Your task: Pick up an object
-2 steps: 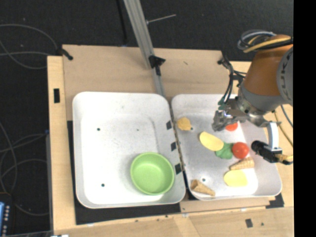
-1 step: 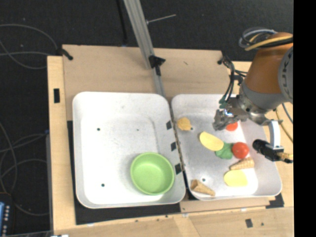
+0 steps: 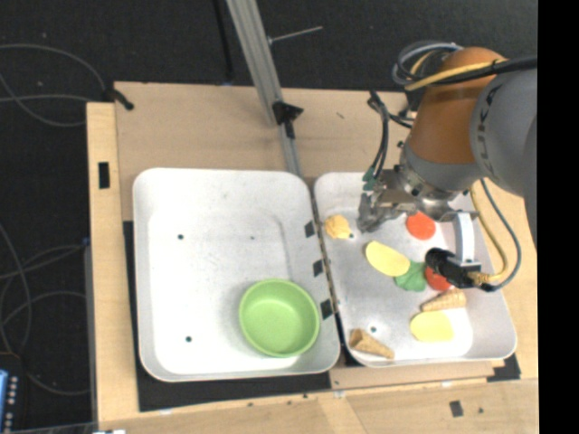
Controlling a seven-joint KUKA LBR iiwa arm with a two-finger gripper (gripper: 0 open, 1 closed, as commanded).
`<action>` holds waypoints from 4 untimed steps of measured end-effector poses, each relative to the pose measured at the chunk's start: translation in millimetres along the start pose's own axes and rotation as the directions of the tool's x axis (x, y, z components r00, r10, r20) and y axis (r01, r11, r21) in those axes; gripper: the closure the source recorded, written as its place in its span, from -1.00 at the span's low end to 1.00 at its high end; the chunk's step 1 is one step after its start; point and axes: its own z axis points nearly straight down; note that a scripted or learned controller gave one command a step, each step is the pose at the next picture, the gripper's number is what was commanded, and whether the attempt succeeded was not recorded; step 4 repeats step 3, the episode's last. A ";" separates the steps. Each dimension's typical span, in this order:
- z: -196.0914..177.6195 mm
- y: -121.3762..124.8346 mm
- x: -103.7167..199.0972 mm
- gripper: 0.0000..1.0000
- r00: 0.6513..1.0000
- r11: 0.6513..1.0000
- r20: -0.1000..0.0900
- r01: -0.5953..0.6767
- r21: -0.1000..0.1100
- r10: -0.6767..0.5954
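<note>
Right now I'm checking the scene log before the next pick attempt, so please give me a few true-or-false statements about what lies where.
1. The green bowl sits in the left bin. True.
2. The gripper hangs over the left bin. False: it is over the right bin.
3. The green bowl lies among the toy foods. False: those are in the right bin.
4. A yellow oval piece lies in the right bin. True.

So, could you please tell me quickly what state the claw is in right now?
Claw: low over the right bin, near its top left corner; open or closed cannot be told.
</note>
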 end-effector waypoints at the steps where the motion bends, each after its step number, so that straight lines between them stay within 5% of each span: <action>1: 4.3 17.5 53.1 1.00 1.000 1.000 0.000 -0.001 0.002 0.001; 3: -9.2 55.7 147.9 1.00 1.000 1.000 0.000 -0.001 0.000 0.001; 4: -9.2 55.7 147.9 1.00 1.000 1.000 0.000 -0.001 0.000 0.001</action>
